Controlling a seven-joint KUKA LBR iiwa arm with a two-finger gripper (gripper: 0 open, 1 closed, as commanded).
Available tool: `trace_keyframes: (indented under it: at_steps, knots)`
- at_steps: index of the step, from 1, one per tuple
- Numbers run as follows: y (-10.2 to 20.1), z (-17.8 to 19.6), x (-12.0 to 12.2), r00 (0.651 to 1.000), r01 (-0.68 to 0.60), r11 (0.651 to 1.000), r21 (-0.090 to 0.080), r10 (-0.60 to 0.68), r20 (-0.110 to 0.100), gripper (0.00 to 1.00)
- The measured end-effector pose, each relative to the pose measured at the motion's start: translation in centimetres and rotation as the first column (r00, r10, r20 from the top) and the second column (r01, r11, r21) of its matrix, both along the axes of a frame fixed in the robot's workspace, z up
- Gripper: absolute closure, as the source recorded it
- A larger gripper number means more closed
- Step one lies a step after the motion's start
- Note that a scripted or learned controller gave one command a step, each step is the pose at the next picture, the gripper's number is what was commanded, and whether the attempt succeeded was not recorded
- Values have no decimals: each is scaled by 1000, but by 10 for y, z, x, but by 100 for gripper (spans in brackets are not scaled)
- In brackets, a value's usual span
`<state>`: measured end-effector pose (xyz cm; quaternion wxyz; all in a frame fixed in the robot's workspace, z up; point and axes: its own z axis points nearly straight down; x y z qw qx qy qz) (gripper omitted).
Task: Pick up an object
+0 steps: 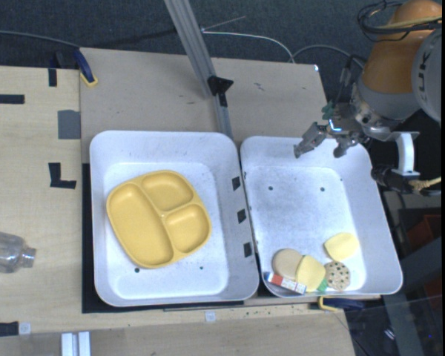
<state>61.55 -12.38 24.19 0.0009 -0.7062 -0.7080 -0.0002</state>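
Two shallow white plastic bins side by side on the pale wooden counter [30, 199]: left bin [104, 147], right bin [378, 228].

Left bin contents, count one: yellow three-compartment plastic tray [157, 217], lying flat at bin centre, tilted slightly off the bin's axis.

Right bin contents, all clustered at the 5 o'clock corner:
- One pale yellow lemon-shaped piece [340, 245], uppermost of the cluster.
- One tan round bun-shaped piece [286, 261], at 9 o'clock of the cluster.
- One yellow wedge-shaped piece [311, 271], just beside the bun, apparently touching.
- One speckled brown cookie-shaped disc [338, 276], at 3 o'clock of the wedge.
- One small flat red-and-white item [285, 281], at 6 o'clock of the bun, against the bin's lower wall; type not determinable.
Total: five small items.

One grey arm with orange band [389, 65], entering from 3 o'clock. Two-finger dark pincer [325, 144] positioned over the 12 o'clock rim of the right bin, well apart from the cluster. Fingers [305, 142] spread apart, nothing between them.

Elsewhere on the counter: one clear plastic bottle [6, 251] lying on its side at 9 o'clock of the left bin. One grey metal bar [193, 39] rising at a slant from 12 o'clock, between the bins. Several black tape marks [58, 175] at the 9 to 10 o'clock area.
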Motion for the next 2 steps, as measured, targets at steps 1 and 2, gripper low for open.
trace_keyframes:
  at_steps: [1, 2]
  knots:
    - [-34, -146, 40, 1000, 2, 1000, -3, -2, -7, 0]
    - [-33, -130, 42, 1000, 0, 1000, -4, 0, -1, 100]
